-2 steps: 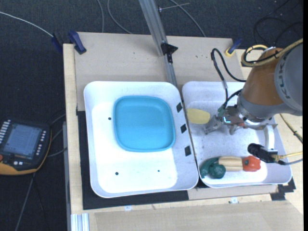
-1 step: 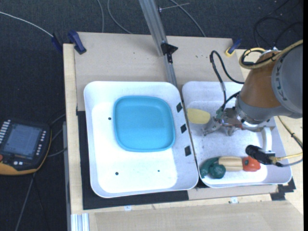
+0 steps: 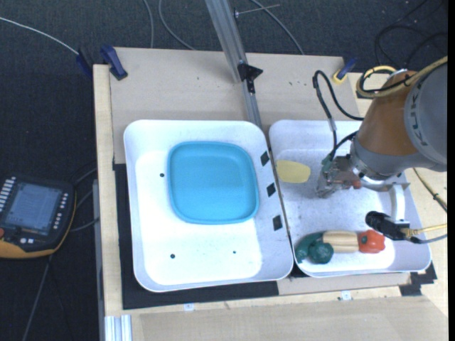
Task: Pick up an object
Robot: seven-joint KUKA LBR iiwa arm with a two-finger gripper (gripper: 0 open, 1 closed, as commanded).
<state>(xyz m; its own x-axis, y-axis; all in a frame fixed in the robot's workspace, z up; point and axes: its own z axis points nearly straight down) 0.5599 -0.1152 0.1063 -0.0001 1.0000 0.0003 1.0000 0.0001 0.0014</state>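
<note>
Grey arm point(image 3: 419, 119) overhangs the gripper point(image 3: 328, 183), finger state unclear. Just left of it lies a yellow piece point(image 3: 293, 171), likely light, flat; grasp its edges.

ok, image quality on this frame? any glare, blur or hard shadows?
Camera view: even, soft light, no hard shadows; the white bins run bright, near washed out, with mild sheen on the blue plate. Focus is decent on the yellow piece and the toys by the near wall; the claw is small, dark and hard to read.

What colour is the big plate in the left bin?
Light blue plate, seen in the camera view.
</note>
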